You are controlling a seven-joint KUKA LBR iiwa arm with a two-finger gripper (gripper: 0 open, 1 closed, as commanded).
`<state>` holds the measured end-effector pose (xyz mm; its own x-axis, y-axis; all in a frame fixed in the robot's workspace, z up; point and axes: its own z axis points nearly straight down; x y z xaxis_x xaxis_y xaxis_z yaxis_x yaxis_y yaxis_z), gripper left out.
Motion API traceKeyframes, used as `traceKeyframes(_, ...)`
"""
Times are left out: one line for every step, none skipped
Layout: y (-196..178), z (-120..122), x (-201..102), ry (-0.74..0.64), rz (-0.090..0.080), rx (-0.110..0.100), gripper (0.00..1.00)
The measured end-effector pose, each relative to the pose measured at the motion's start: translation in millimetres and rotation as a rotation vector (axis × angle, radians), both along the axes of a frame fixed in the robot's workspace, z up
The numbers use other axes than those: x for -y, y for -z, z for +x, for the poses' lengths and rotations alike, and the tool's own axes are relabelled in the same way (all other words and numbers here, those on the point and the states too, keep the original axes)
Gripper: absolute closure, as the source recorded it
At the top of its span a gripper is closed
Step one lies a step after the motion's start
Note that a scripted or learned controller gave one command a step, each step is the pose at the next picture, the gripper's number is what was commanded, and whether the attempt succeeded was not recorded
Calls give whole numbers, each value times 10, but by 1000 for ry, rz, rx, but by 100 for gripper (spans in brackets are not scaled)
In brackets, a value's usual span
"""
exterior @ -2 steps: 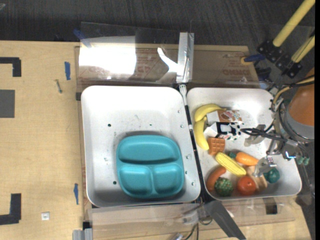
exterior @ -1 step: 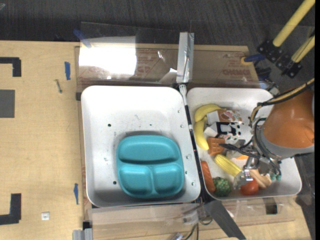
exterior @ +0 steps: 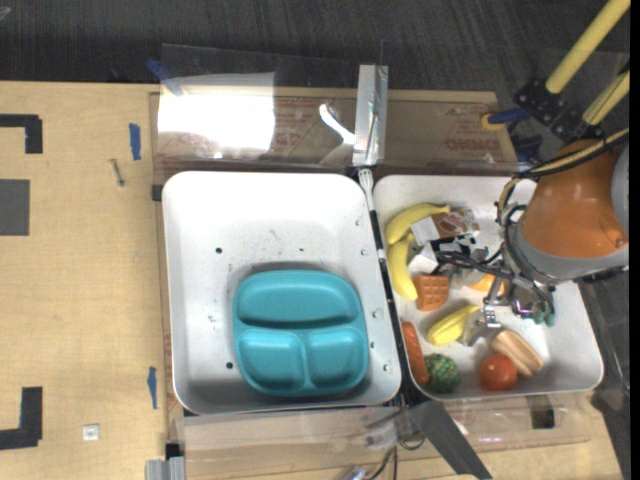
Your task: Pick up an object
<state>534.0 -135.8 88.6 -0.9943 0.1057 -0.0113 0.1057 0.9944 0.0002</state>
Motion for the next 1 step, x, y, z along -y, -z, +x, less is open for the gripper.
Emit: traceKeyframes(0, -50, -407, 11, 1, -2, 0)
